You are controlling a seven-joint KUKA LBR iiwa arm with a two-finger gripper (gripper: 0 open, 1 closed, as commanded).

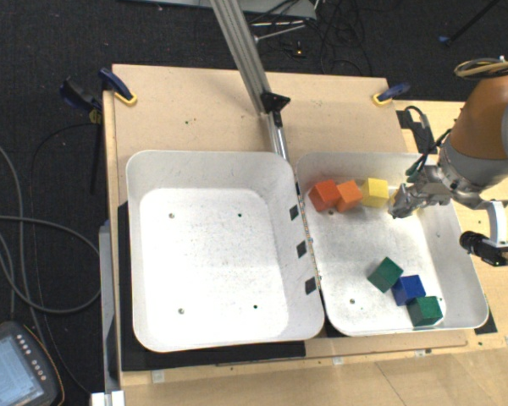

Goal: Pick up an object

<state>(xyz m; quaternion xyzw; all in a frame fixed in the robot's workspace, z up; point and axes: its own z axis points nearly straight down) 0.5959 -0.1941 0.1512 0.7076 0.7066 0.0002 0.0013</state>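
Along the far side of the right bin (457, 252) lies a row of blocks: a red-orange block (324, 194), an orange block (349, 194) and a yellow block (376, 192). Near the front edge sit a green block (384, 274), a blue block (408, 288) and a darker green block (425, 310). My gripper (401, 205) hangs low in the right bin, just right of the yellow block and close to it. I see nothing held between its fingers.
The left bin (148, 252) stands beside the right one, with black clips on the shared rim. A metal pole (241, 45) slants down to the far edge between the bins. Clamps sit at the board's far corners.
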